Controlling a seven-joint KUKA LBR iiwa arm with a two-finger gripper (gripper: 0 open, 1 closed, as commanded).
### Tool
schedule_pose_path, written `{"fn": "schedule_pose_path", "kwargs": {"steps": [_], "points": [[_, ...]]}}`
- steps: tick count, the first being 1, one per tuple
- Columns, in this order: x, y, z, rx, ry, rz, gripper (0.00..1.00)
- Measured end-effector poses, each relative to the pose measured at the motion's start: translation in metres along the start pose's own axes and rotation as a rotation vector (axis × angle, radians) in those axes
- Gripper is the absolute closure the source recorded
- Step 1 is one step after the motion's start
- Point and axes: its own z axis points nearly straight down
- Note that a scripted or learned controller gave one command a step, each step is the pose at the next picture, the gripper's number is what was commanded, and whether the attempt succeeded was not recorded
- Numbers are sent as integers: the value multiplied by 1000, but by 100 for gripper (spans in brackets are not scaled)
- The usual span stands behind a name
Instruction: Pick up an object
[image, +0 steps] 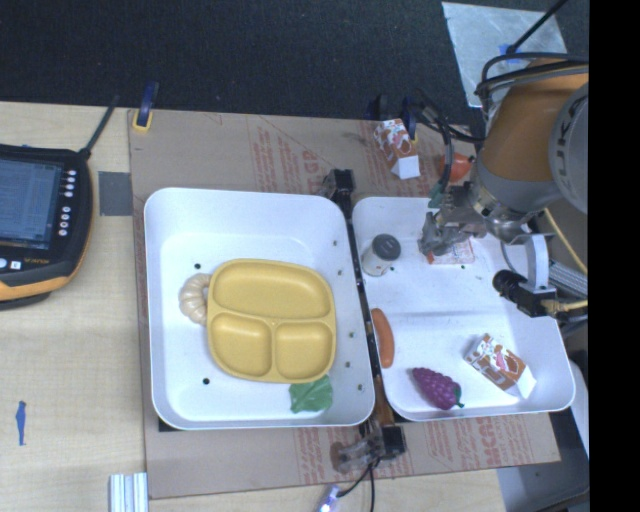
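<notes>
The purple grapes (436, 387) are lying untouched near the front rim; I'm hovering the gripper (446, 238) over the right bin's (455, 300) back corner, grip state unclear, and I judge a descent onto something comes next.

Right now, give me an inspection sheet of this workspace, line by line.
Surface: light wood bench with a cardboard sheet under two white bins, left bin and right bin.
Job's things: right bin holds a grey-capped bottle, orange carrot, purple grapes and a small printed carton; left bin holds a yellow divided tray, a beige item at the tray's left edge and a green item.
Clutter: second small carton on the cardboard behind the bins.
Gripper: gripper low over the right bin's back; finger state unclear.
Cables: black cables behind the right bin.
Surroundings: teach pendant at left.
</notes>
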Motion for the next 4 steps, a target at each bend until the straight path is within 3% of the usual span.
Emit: {"fn": "schedule_pose_path", "kwargs": {"steps": [1,2,3,4], "points": [[0,-1,1,2,0,0,0],[-37,53,97,-9,-5,0,0],[-39,53,85,-8,-8,-3,100],[-56,-15,67,1,-2,1,100]]}}
